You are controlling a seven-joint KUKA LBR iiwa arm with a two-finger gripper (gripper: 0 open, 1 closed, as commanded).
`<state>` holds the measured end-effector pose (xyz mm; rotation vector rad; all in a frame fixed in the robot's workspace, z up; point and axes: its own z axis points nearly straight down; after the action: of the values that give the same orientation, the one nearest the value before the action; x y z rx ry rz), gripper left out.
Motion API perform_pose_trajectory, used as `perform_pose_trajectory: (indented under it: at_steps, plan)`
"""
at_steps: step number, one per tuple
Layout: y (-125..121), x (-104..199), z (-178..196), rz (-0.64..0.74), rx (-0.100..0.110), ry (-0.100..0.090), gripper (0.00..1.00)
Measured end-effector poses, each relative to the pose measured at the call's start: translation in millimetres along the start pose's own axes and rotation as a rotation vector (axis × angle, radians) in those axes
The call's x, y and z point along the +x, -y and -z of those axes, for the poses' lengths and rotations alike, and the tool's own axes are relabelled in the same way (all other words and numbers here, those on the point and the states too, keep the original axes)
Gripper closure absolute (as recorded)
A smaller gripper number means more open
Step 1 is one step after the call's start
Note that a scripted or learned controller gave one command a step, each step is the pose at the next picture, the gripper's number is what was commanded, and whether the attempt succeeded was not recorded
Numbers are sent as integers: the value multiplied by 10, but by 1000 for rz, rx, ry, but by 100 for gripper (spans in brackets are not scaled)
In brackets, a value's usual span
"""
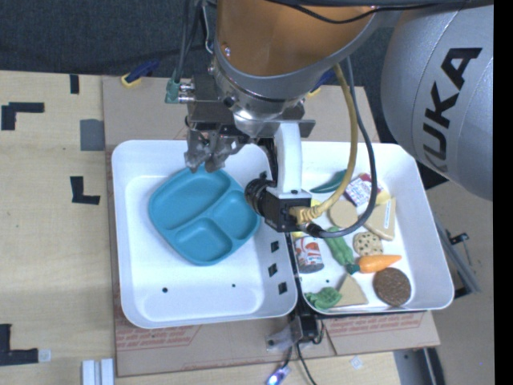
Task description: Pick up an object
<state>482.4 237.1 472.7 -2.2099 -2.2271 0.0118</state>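
Note:
A blue divided plate (204,216) lies tilted in the left white bin (144,295). My gripper (206,161) hangs over the plate's far edge, its fingertips close together just above or at the rim. Nothing shows between them. The right bin (429,239) holds toy food: a carrot (378,262), a brown round cookie (393,285), a chip cookie (368,242), a small can (309,254), a green leafy piece (324,298) and cheese-like wedges (385,217).
The big grey and orange arm fills the top of the view and hides the far parts of both bins. A black bracket and yellow cable (276,203) hang over the divider between the bins. Cardboard lies under the bins.

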Motion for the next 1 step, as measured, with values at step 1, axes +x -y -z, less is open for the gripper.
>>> perform_pose_trajectory:
  at_steps: [1]
  plan:
    - [-117, -638, -1532, -13, 11, 7, 100]
